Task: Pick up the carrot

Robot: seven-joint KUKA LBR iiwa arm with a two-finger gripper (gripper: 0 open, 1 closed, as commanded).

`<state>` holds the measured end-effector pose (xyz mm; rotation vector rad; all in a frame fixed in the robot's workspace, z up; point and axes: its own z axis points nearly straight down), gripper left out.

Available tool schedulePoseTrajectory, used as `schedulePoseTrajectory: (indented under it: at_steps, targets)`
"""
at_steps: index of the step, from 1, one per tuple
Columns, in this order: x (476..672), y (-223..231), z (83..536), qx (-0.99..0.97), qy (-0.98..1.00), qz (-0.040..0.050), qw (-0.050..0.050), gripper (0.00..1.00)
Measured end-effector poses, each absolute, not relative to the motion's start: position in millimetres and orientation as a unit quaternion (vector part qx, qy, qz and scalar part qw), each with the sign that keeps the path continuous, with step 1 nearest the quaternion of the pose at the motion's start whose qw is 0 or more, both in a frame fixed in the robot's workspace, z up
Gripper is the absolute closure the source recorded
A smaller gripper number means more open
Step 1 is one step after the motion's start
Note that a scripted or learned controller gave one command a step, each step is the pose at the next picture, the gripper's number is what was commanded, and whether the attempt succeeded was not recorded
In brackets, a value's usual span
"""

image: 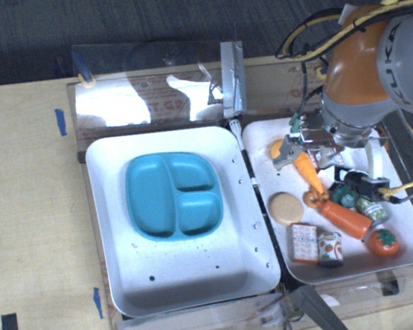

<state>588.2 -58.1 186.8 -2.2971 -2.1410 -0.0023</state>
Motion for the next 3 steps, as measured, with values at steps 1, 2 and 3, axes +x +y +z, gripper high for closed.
schedulePoseTrajectory:
  at_steps: [1, 2, 3]
  targets:
    - [598.5, -96, 133, -0.769, -0.640, 0.0026, 0.003, 0.00]
    - [573.6, -67, 185, -0.854, -0.520, -0.0008, 0.000, 0.00]
    - [595.7, -112, 118, -0.815, -0.579, -0.0072, -0.007, 0.00]
